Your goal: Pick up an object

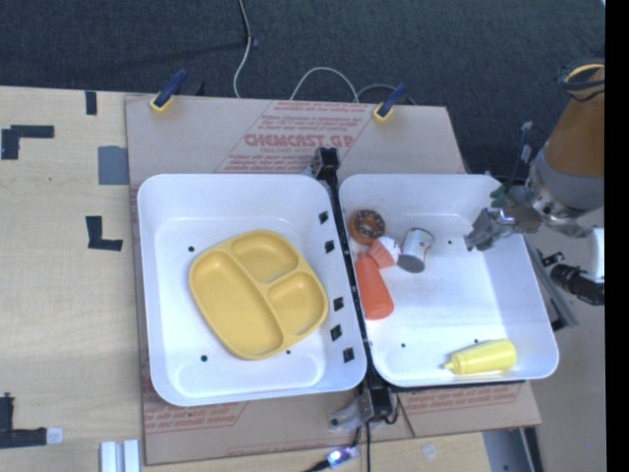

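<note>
The right bin (511,273) holds a brown doughnut (368,224), an orange carrot-shaped piece (372,285), a small grey metal cup (415,250) lying on its side, and a yellow mustard bottle (483,357) near the front edge. My gripper (484,232) hangs over the right bin's far right side, well to the right of the cup. Nothing shows between its dark fingers. The arm's orange band (575,136) rises at the right edge.
The left bin (162,264) holds a yellow divided plate (257,292). Black clips run along the wall between the two bins (339,264). Yellow-and-blue clamps (169,90) pin the cardboard base at the back, and a white cable (324,75) loops there.
</note>
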You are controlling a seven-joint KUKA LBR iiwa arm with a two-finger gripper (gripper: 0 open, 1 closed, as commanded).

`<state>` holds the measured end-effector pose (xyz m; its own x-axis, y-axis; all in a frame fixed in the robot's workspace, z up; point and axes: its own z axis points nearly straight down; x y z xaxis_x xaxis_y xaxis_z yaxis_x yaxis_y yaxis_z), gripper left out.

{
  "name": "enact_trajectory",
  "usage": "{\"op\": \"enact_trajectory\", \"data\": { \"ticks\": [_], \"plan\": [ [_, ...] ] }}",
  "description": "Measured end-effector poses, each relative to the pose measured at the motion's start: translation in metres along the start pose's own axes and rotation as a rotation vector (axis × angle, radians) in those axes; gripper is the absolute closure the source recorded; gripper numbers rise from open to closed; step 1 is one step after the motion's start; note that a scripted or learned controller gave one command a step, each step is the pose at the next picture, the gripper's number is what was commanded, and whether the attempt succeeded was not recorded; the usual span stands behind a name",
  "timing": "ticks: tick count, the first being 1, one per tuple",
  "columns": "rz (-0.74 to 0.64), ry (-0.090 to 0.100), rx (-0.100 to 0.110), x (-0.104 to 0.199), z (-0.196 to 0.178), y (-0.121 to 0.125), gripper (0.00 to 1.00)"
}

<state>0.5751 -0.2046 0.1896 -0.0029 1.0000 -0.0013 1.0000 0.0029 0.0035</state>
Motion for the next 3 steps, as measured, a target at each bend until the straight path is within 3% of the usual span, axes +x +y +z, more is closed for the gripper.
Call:
{"op": "enact_trajectory", "data": {
  "ticks": [1,3],
  "plan": [
    [0.001,-0.001,-0.001,0.0,-0.052,0.002,1.0],
    [-0.003,0.003,0.005,0.107,-0.058,-0.017,1.0]
  ]
}}
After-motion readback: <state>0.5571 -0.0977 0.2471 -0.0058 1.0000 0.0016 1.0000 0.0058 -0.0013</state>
